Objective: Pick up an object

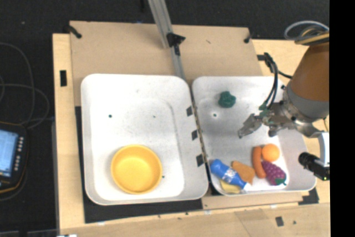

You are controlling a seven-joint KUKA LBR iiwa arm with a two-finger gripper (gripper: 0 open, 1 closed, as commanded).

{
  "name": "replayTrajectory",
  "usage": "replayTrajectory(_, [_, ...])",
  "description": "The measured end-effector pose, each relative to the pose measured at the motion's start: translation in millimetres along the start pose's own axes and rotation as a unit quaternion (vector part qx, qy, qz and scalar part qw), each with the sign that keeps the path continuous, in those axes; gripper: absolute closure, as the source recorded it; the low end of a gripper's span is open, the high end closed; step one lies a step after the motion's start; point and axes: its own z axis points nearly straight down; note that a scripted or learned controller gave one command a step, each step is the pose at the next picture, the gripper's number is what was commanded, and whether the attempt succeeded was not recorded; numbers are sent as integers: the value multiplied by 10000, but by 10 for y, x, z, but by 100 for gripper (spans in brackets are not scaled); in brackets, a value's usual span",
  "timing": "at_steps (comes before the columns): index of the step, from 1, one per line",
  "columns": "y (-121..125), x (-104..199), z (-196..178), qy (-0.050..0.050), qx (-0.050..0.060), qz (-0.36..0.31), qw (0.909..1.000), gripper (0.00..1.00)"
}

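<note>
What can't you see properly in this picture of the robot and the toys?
- Claw: small and blurred in the camera view, so its fingers can't be told open or shut.
- Yellow toy: mostly hidden under the blue toy.
- Green toy: too small to name.
- Screen: cut off by the left edge.

Arm (313,77) cut off at right; tablet (10,154) cropped left.
</note>
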Motion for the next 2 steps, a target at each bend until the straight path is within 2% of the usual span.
replayTrajectory(1, [0, -4, -1, -2, -5, 12, 10000, 0])
replayTrajectory(2, [86, -36, 441, -5, 3, 16, 10000, 0])
